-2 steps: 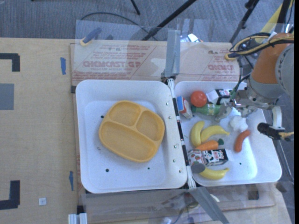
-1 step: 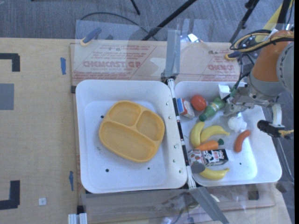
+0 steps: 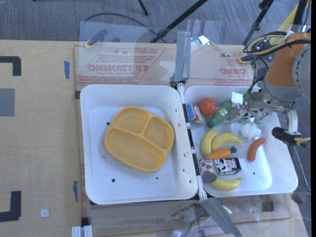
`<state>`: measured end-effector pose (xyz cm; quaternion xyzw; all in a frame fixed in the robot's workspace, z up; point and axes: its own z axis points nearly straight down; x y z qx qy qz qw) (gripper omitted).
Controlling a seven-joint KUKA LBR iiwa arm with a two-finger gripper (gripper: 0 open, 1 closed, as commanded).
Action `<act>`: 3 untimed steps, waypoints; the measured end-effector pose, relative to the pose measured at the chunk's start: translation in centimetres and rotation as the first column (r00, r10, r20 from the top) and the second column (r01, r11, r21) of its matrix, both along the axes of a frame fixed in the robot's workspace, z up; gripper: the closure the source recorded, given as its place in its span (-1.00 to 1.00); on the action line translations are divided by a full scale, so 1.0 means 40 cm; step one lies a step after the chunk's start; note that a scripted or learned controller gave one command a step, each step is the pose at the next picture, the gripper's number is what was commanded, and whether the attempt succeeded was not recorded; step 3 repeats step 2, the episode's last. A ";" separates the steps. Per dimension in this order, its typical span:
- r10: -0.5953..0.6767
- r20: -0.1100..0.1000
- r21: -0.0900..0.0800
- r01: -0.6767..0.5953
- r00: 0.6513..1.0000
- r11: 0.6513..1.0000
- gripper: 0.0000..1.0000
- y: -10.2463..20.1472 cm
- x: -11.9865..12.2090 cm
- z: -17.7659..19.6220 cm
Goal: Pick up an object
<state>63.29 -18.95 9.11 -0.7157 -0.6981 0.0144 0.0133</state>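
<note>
The arm's hand (image 3: 248, 116) hangs low over the back of the right bin (image 3: 284, 179), among a scatter of toy food; whether it is open or closed, and whether it has hold of anything, cannot be told from this angle. Just beside it lie a white lump (image 3: 249, 130) and a green bottle (image 3: 220, 113), with a tomato (image 3: 208, 105) further left. Toward the front sit two bananas (image 3: 217, 141), a carrot (image 3: 220, 153), a sausage (image 3: 254, 148), a small carton (image 3: 221, 166) and a third banana (image 3: 226, 183). The left bin (image 3: 94, 147) carries a yellow divided plate (image 3: 139, 138). The step in hand looks like the reach for a grasp, nothing yet lifted. The next move calls for closing squarely on one item, likely the white lump or the bottle, then raising it clear of its close neighbours.
</note>
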 end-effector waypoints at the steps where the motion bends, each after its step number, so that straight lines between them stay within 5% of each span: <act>1: 0.002 -0.002 -0.001 -0.002 1.000 1.000 1.00 0.001 0.000 0.019; 2: -0.514 0.003 0.000 0.514 0.858 0.858 1.00 -0.054 0.022 -0.019; 3: -0.514 0.003 0.000 0.514 0.858 0.858 1.00 -0.054 0.022 -0.019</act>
